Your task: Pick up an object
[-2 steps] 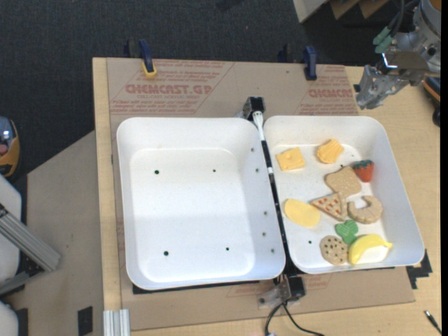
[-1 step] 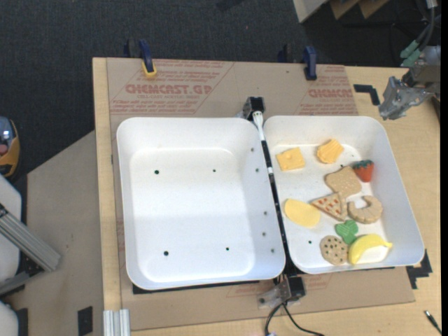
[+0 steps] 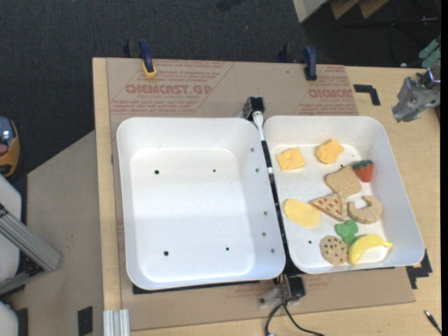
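Observation:
The right bin (image 3: 392,180) holds several toy foods. A yellow cheese square (image 3: 290,159) and an orange piece (image 3: 329,150) lie near its far side. A strawberry (image 3: 362,169), a toast slice (image 3: 343,180), a pizza slice (image 3: 329,205), a yellow oval (image 3: 302,213) and a brown curled piece (image 3: 365,209) sit in the middle. A green piece (image 3: 346,230), a cookie (image 3: 334,250) and a banana (image 3: 369,248) lie at the near side. My gripper (image 3: 416,98) hangs at the right edge of the view, beyond the bin's far right corner and away from all the foods.
The left bin (image 3: 189,201) stands beside the right one, on a cardboard-covered bench (image 3: 210,86). Blue clamps (image 3: 145,53) (image 3: 309,59) grip the bench's far edge. A black clip (image 3: 254,106) sits where the bins meet.

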You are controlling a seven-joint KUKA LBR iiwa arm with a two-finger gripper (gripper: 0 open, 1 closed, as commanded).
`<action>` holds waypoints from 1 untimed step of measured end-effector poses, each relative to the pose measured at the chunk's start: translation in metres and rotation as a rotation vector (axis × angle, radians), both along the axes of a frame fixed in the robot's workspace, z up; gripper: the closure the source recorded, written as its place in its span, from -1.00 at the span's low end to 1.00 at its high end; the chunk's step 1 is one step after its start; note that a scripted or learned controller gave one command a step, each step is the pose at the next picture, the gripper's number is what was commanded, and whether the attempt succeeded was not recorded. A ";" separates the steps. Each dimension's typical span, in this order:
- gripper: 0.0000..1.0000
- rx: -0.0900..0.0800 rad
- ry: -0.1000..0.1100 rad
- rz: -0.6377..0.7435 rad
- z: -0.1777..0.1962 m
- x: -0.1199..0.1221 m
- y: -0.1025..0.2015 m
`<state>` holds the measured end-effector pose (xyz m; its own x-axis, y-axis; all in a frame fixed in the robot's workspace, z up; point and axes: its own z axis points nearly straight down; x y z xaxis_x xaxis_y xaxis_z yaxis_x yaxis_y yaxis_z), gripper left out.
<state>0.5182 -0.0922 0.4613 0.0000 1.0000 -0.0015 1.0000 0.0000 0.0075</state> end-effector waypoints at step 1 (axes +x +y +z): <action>1.00 -0.002 -0.005 -0.002 0.079 -0.007 -0.020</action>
<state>0.5115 -0.1121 0.5404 0.0022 1.0000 -0.0035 0.9999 -0.0022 0.0121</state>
